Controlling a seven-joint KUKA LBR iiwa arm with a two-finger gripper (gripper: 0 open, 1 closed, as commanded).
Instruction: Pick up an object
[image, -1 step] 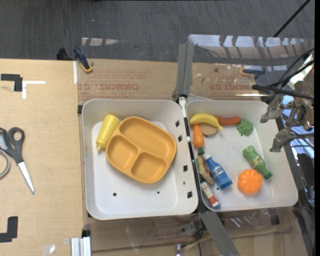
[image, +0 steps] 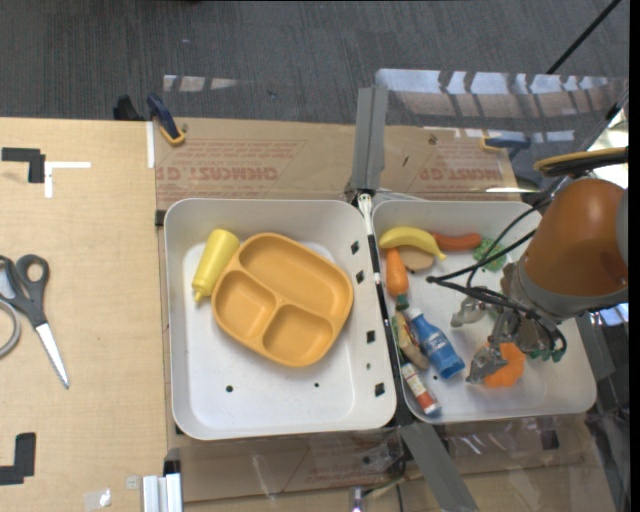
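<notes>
The arm's orange wrist (image: 580, 245) hangs over the right bin (image: 562, 392). Below it my gripper (image: 497, 350) is low in that bin's near right part. It sits right on top of a small orange object (image: 510, 374), which it partly hides. Whether the object is gripped is unclear. To the left along the bin's wall lie a blue bottle (image: 437, 345), a red-tipped marker (image: 420, 390), an orange carrot (image: 397, 272) and a yellow banana (image: 410, 238).
A red sausage-shaped toy (image: 460, 241) and a green item (image: 490, 250) lie at the right bin's back. The left bin (image: 182, 340) holds an orange divided plate (image: 283, 297) and a yellow bottle (image: 213, 262). Scissors (image: 35, 310) lie on the bench far left.
</notes>
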